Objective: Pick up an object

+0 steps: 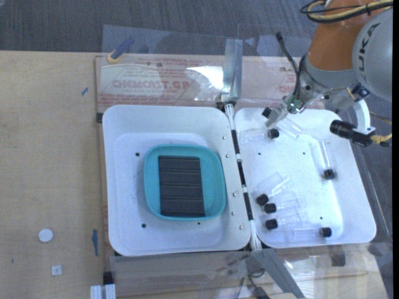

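Two shallow white bins side by side on a tan bench (43, 136): left bin (121, 167), right bin (358, 210). Behind them, a clear sheet with red lettering (149, 83) and a strip of blue tape (121, 47). On the bench's left part, a small white disc (45, 235), near a blue mark (95, 242).

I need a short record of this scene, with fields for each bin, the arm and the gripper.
left bin: teal tray holding a dark ribbed block
right bin: several clear vials with black caps
arm: reaches in from the right, over the right bin's far edge
gripper: above the far-left part of the right bin, near one vial
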